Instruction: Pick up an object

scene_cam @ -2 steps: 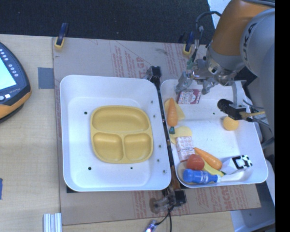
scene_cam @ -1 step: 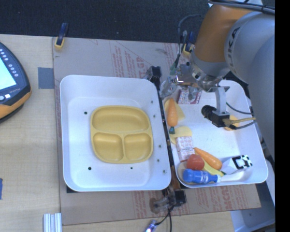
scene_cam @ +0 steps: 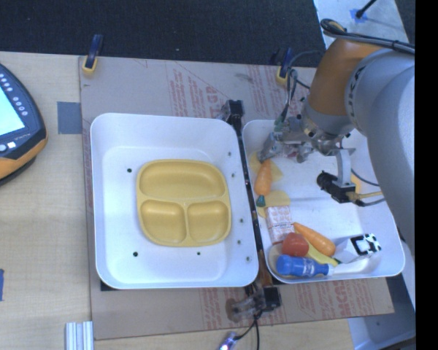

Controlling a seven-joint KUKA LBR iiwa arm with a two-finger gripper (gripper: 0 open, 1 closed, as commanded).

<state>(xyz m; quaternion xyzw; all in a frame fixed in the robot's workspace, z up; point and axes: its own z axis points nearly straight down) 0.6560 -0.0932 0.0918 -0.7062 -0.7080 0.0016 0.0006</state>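
Tool point(scene_cam: 281, 146) work comes first: it hangs low over the far end of the right bin point(scene_cam: 390, 265), below the orange-banded wrist, and whether it is spread or closed cannot be told from this slant; nothing can be seen gripped in it.

Just on the near side of it, along the bin's left wall, lies an orange carrot-shaped piece point(scene_cam: 263, 177). This looks like the likeliest thing to pick, being the closest object. Its long axis runs roughly far to near, along the wall, with one end up toward the tool and the other pointing at the near edge of the desk point(scene_cam: 36, 224). Any grasp would best close across that axis.

Beside it sits a pale yellow piece point(scene_cam: 279, 197), then a small printed packet point(scene_cam: 279, 221). Toward the bin's near-left corner are a red round piece point(scene_cam: 294, 245), a second carrot point(scene_cam: 315, 238) lying aslant, and a blue bottle point(scene_cam: 301, 268) lying along the near wall.

The left bin point(scene_cam: 106, 195) carries a yellow divided tray point(scene_cam: 182, 201) at its middle, well apart from the tool.
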